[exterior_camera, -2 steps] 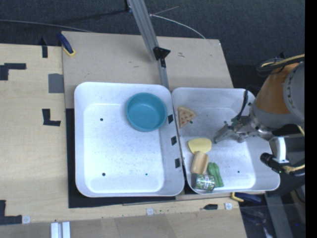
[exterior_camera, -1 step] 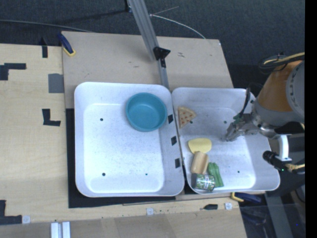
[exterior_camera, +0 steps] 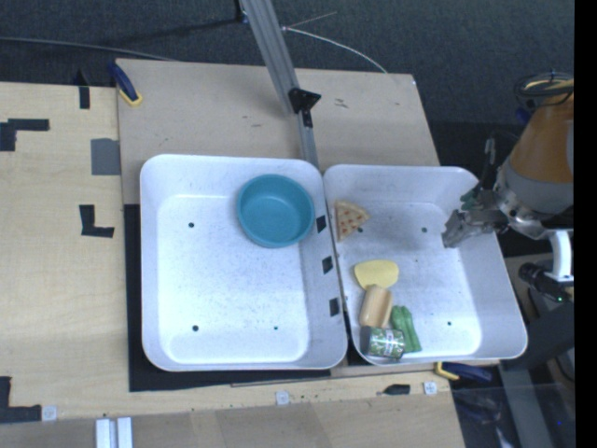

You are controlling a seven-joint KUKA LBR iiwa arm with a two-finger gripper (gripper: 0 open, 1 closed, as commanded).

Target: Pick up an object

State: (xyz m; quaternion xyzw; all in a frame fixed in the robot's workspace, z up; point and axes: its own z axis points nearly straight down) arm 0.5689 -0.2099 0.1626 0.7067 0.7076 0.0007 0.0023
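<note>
The right bin (exterior_camera: 485,292) holds a tan waffle-like wedge (exterior_camera: 350,217) near its upper left corner. Lower down lie a yellow piece (exterior_camera: 376,273), a tan cylinder (exterior_camera: 375,305), a green item (exterior_camera: 407,328) and a small can (exterior_camera: 384,344), bunched at the bin's front left. My gripper (exterior_camera: 456,231) hangs over the right side of this bin, near its right wall, well apart from all these objects. Nothing shows between its fingers.
A blue bowl (exterior_camera: 275,210) sits in the upper right part of the left bin (exterior_camera: 187,287). A slanted metal pole (exterior_camera: 275,49) comes down to the gap between the bins. The arm's orange band (exterior_camera: 546,152) stands beyond the right bin's edge.
</note>
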